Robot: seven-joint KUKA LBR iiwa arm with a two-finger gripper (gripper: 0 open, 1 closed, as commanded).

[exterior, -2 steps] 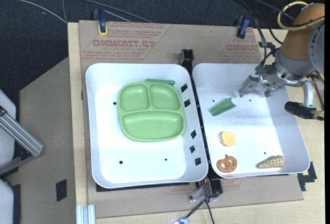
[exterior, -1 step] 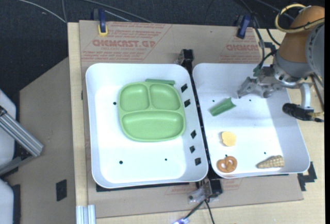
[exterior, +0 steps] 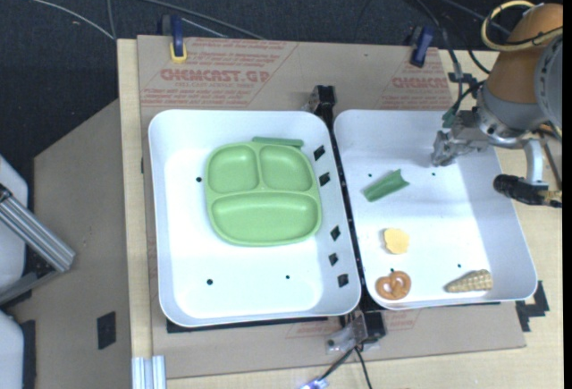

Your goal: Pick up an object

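Note:
In the right bin (exterior: 500,226) lie a green flat strip (exterior: 385,185), a yellow round piece (exterior: 396,241), a brown pretzel (exterior: 393,285) and a tan waffle cone (exterior: 470,281). My gripper (exterior: 444,148) hangs over the bin's upper right part, to the right of and above the green strip. Nothing shows between its tips.
The left bin (exterior: 179,271) holds a green divided plate (exterior: 263,194) with a green strip (exterior: 277,142) at its far edge. Black clips (exterior: 323,97) join the bins along the middle. Blue clamps (exterior: 178,37) hold the cardboard base at the back.

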